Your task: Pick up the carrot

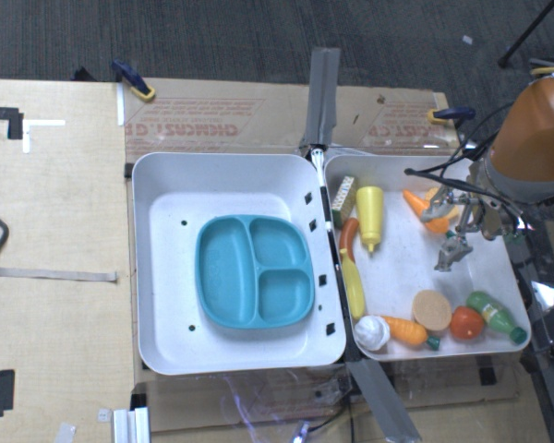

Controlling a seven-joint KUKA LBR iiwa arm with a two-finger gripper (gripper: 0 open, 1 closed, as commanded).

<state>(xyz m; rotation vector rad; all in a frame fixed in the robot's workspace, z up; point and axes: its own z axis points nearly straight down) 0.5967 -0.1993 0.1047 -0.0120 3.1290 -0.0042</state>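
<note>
We see the carrot (409,330) lying at the near edge of the right bin (402,275), a smooth, tapered orange piece with a green stub. It is wedged between a white bulb-shaped item (371,332) and a flat tan disc (432,309), with a glossy red tomato (466,322) just beyond. The arm (526,146) hangs over the far side of that bin, and we cannot tell whether its jaws are released or clenched. They sit near another orange piece (423,207), which we judge could be taken for the target. Even over the carrot, we expect the neighbours could block a finger, and its slick, rounded plastic could roll out of a pinch.
</note>
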